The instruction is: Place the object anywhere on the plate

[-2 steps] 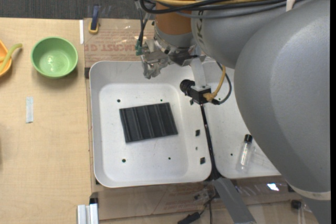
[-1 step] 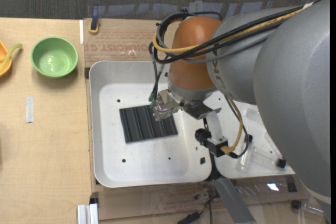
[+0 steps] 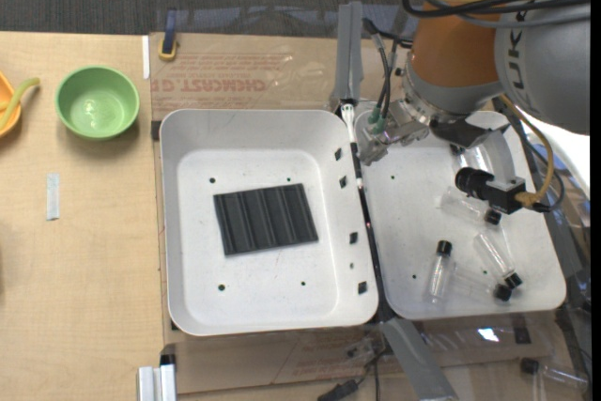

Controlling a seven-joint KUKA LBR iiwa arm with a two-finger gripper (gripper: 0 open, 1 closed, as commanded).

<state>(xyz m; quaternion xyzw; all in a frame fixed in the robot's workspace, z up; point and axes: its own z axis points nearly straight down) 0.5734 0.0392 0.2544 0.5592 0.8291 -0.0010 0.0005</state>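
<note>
Below the gripper, whose grip I cannot tell, vials lie apart.

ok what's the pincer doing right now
pincer: cannot be told; it sits under the wrist at the right bin's top left corner.

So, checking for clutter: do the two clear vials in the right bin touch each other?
Apart. The camera view shows bare white bin floor between the left vial and the right vial.
</note>
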